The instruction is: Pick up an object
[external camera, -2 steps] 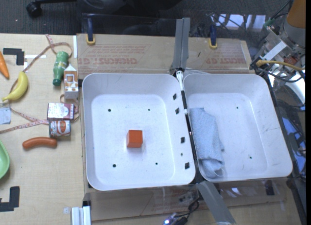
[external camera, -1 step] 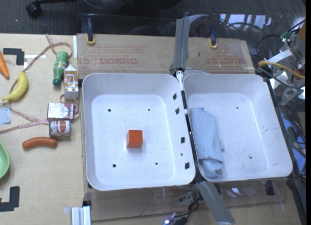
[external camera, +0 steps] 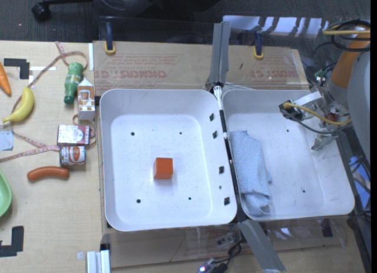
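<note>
Hovering over right white plastic bin [external camera: 330, 207], upper right corner: gripper [external camera: 323, 125]; finger state unclear, cannot tell. Small orange cube [external camera: 164, 168] sits mid left white bin [external camera: 118, 207]. Folded grey cloth [external camera: 252, 171] along right bin's left wall.

This looks like a robot lab or test room rather than a home. Two white bins [external camera: 112, 148] sit side by side on a cardboard sheet [external camera: 159, 65] held down by yellow clamps [external camera: 109, 46]. The pale wooden surface [external camera: 44, 219] carries black corner marks [external camera: 16, 65] and toy food such as a banana [external camera: 19, 107]. An office chair's wheeled base [external camera: 59, 2] stands on dark carpet [external camera: 23, 27], and loose cables [external camera: 306, 112] hang at the right
</note>
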Robot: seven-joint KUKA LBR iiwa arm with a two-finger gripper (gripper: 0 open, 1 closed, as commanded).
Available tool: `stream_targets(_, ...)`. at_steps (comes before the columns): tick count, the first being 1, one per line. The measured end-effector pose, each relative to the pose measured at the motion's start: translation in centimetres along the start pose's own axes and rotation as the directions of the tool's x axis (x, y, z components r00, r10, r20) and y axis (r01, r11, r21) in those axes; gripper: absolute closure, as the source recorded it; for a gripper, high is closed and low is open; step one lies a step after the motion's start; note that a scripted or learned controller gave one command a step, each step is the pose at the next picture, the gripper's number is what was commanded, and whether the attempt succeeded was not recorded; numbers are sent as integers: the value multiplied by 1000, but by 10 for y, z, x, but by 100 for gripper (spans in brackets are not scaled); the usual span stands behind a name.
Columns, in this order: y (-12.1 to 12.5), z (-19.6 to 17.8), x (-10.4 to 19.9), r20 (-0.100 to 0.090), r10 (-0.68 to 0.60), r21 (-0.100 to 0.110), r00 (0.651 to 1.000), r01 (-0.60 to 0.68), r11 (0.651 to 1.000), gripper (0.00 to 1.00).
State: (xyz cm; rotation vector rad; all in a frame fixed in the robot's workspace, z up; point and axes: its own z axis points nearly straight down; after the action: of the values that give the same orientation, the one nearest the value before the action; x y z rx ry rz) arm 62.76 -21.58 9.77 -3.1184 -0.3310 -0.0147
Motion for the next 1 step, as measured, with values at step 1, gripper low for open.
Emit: stream_targets(1,-5,-120,-29,12,6,-4,1000,-6,1000,0)
